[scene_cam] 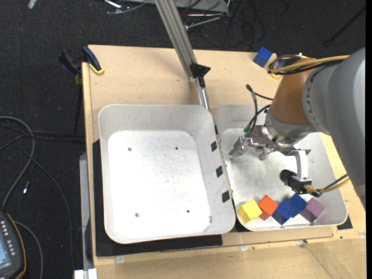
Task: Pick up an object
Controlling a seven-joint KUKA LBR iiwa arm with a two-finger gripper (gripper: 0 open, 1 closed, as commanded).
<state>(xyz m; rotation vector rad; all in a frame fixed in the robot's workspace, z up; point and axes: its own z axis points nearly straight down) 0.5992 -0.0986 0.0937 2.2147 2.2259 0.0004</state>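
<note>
Four small blocks lie in a row along the front edge of the right bin (pixel 256 182): a yellow block (pixel 250 211), an orange block (pixel 268 206), a blue block (pixel 290 208) and a purple block (pixel 313 209). My gripper (pixel 251 150) hangs over the bin's bare middle, behind and to the left of the blocks and well apart from them. Its fingers (pixel 237 149) stand open with nothing between them. The grey arm with its orange band (pixel 293 100) covers the bin's back right part.
The left bin (pixel 106 124) lies beside the right one, sharing a wall with black clips. A second blue block (pixel 263 56) sits on the bench behind the bins. A metal pole (pixel 177 31) slants in from the back. A black cable plug (pixel 293 182) hangs near the blocks.
</note>
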